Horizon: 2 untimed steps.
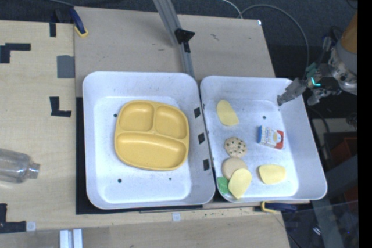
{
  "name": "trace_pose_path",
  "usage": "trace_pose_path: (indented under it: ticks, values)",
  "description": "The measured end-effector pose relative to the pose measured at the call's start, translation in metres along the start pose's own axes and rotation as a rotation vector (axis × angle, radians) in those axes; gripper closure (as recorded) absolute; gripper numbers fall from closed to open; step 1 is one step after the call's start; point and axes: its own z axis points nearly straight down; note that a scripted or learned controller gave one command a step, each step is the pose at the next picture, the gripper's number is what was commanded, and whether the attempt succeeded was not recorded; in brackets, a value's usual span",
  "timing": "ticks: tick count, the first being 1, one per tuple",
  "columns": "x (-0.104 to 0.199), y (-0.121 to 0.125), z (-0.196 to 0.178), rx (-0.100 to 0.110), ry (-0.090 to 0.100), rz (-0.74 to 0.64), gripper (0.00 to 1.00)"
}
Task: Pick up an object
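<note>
The right bin holds several small items: a yellow food piece, a chocolate-chip cookie, a small white, blue and red carton, another yellow piece, a beige round piece, a yellow-green piece and a bit of green. My gripper hangs over the bin's upper right rim, open, with nothing between its fingers. It is up and to the right of the carton, apart from every item.
A yellow divided plate lies in the left bin. A slanted metal pole crosses the bench behind the bins. A clear bottle lies at the far left. Cables run at the back right.
</note>
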Motion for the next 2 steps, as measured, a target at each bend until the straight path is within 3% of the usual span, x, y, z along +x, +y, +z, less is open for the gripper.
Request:
trace_pose_path:
  ticks: [1, 2]
  values:
    - [0.001, 0.001, -0.01, -0.001, 0.001, -0.003, 1.0]
    - [-0.011, -0.036, 0.014, 0.004, -0.001, 0.004, 1.0]
